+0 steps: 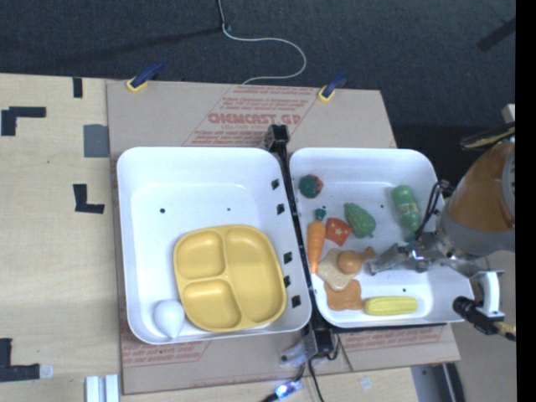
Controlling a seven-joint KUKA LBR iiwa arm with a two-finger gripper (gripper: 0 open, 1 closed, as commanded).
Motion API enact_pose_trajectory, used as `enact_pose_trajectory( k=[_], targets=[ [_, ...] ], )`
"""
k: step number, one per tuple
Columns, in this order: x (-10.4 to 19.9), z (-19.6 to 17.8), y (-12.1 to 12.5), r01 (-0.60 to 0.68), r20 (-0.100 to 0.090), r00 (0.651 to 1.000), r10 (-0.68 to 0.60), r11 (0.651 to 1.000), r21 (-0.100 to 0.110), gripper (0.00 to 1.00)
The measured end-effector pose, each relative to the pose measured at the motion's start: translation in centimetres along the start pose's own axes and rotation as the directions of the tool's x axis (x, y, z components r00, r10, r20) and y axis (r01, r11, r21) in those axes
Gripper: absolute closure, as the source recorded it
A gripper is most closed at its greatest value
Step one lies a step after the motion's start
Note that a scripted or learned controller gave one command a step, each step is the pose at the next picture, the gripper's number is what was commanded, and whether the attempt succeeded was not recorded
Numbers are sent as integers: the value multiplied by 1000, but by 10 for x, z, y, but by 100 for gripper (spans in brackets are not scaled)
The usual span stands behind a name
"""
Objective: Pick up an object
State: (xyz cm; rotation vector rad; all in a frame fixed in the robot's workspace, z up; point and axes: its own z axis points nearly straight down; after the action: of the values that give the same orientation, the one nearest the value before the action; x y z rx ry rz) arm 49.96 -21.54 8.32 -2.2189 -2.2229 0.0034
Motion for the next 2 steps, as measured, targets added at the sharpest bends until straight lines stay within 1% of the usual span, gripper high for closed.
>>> enact_pose_trajectory(
  k=[1,2],
  targets=[
    [0,-12,1,0,1,1000,0,1000,-3,100],
    [-1,-75,1,0,1,1000,0,1000,-6,100]
  ],
)
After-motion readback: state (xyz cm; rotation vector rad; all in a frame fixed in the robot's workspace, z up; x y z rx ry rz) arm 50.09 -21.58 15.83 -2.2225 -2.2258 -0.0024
